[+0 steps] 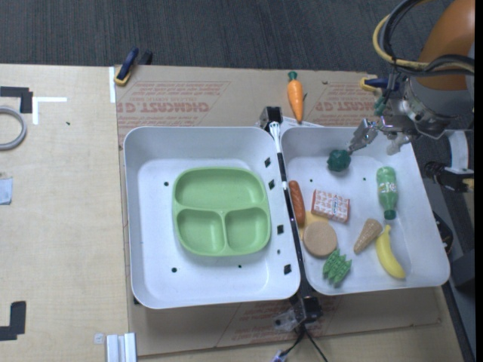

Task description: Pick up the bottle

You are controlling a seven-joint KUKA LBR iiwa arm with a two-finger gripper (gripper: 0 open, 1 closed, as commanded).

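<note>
The two bins (143, 225) are white. The plate (223, 211) with three parts is light green. The bottle (386, 190) is see-through green with a white label and a green cap. The banana (389, 253) is yellow. The cone (367, 234) is tan. The round cookie (320, 240) is light brown. The hot dog (296, 204) is reddish orange. The little box (331, 205) is red and white with small marks. The broccoli (339, 160) is dark green. The leafy toy (336, 268) is bright green. The carrot (294, 96) is orange with a green top. The arm (445, 44) is grey with an orange band. The cardboard (181, 104) is brown with red letters.
</note>
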